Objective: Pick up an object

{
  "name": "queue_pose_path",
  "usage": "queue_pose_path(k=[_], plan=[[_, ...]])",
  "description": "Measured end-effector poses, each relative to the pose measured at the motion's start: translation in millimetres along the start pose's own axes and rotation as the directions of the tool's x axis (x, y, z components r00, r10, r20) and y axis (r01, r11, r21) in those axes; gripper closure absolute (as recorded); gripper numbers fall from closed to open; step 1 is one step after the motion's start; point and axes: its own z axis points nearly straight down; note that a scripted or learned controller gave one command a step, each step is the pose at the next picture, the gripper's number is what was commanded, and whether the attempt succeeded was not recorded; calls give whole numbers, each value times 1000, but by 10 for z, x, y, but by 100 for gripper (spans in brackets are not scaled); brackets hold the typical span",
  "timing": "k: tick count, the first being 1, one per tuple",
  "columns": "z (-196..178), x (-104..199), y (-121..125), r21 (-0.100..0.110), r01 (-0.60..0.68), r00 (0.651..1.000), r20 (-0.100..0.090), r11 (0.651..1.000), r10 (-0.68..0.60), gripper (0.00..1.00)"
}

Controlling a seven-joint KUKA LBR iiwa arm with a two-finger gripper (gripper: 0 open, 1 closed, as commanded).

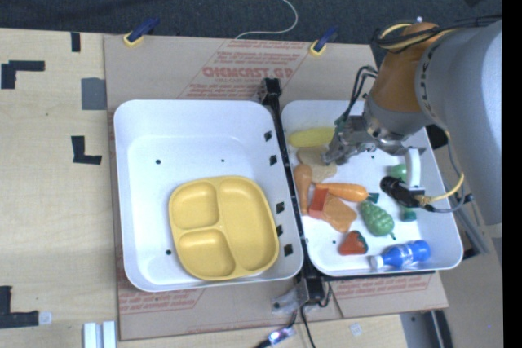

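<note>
Tool [337, 149] low in right bin [444, 244], over its upper-left part beside yellow piece [308, 137]; grip state can't tell; carrot [347, 192], green item [378, 218], strawberry [353, 243], blue bottle [402, 255] below; yellow tray [222, 226] in left bin [147, 134].

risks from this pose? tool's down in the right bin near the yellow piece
1. The tool sits low between the yellow piece and the orange carrot; crowded items could mean a nudge rather than a clean grasp.
2. The toys in the right bin are packed close, so lifting one may drag a neighbour, like the green piece.
3. The yellow piece lies against the bin's left wall, leaving little room on that side.
</note>
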Motion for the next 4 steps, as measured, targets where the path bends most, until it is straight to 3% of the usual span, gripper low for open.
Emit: queue_pose_path(k=[3, 4], plan=[[-1304, -41, 35, 0, 0, 1000, 1, 1000, 0, 100], [-1205, 428, 17, 6, 3, 1000, 0, 1000, -3, 100]])
